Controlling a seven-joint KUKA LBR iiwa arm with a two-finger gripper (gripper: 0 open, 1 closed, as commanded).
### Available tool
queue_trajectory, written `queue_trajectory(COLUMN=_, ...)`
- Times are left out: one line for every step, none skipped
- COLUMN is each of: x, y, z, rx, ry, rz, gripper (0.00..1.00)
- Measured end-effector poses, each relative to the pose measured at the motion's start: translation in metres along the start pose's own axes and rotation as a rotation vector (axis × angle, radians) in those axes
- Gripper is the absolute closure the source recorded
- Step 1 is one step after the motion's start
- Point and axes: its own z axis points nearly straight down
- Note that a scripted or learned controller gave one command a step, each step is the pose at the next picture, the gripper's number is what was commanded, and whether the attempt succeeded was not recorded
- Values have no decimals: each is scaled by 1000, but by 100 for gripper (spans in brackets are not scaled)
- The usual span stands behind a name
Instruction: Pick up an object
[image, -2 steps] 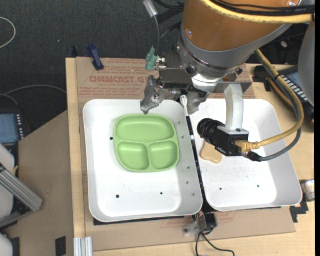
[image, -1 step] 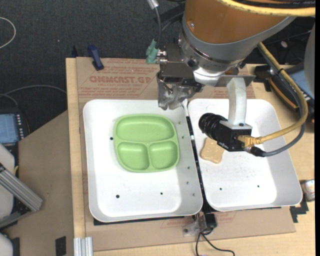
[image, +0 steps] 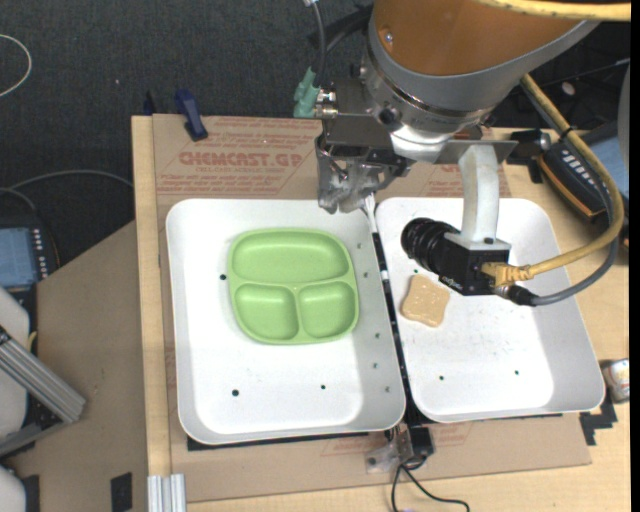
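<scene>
A tan, toast-like slice (image: 424, 300) lies flat in the right bin (image: 520, 360), close to its left wall. A green three-compartment plate (image: 293, 284) sits in the left bin (image: 270, 400), with nothing on it. My gripper (image: 344, 193) hangs over the far edge of the bins, just left of the seam between them. It is above and behind the plate's far right corner, and well apart from the tan slice. Nothing shows in the gripper.
A black cylindrical unit (image: 448, 255) on a white bracket, with a yellow cable (image: 570, 258), hangs from the arm over the right bin, just beyond the slice. A cardboard sheet (image: 250, 150) lies under both bins. A blue clip (image: 190, 113) sits at its far left.
</scene>
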Motion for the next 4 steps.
queue_trajectory(x=-11, y=-1, z=13, rx=8, ry=-3, rz=2, gripper=100)
queue_trajectory(x=-83, y=-1, z=46, rx=10, ry=-5, rz=9, gripper=100)
queue_trajectory(x=-78, y=0, z=33, rx=2, ry=-1, rz=1, gripper=100)
queue_trajectory(x=-121, y=0, z=24, rx=0, ry=-2, rz=5, gripper=100)
